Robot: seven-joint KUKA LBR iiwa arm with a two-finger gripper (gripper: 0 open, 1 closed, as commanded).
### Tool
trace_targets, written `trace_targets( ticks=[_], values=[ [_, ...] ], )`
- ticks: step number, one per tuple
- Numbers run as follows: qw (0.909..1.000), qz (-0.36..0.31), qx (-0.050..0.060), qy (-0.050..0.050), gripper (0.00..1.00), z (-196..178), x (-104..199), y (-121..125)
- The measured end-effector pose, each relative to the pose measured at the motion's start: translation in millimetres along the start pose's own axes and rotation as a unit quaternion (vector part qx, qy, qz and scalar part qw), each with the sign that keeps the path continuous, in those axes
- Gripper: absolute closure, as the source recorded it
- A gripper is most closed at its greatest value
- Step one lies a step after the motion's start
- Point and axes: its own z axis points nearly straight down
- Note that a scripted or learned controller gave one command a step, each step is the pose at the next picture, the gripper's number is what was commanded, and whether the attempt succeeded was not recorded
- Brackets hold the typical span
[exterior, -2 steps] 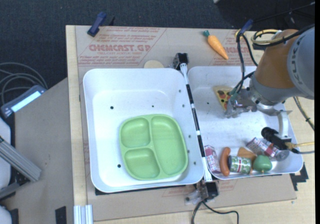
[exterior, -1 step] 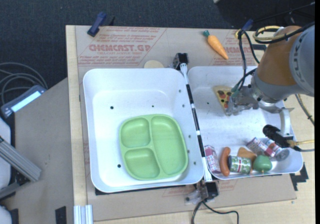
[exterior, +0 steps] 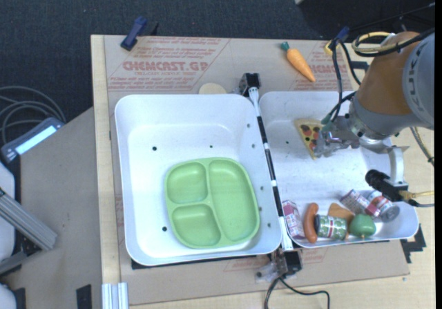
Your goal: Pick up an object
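My gripper [exterior: 324,140] is low in the upper part of the right bin [exterior: 290,110], at the end of the grey arm with its orange band [exterior: 383,83]. It sits right against the right edge of a toy pizza slice [exterior: 307,133] that lies on the bin floor. The arm's wrist hides how the gripper meets the slice. Along the bin's front wall lie a red packet [exterior: 291,218], a sausage [exterior: 311,222], a green can [exterior: 331,227], a green pepper [exterior: 362,226] and a silver can [exterior: 373,202].
The left bin [exterior: 138,135] holds a green divided plate [exterior: 209,201]. A toy carrot [exterior: 300,62] lies on the bench behind the right bin. A blue clamp [exterior: 133,33] sits at the bench's far left corner. Black clips [exterior: 250,82] join the bins.
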Motion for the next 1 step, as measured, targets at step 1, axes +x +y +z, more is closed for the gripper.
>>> trace_targets(
  ticks=[1],
  values=[
    [1.0000, 0.000, -0.001, 0.000, 1.00, -10.0, 0.1, 0.5]
  ],
)
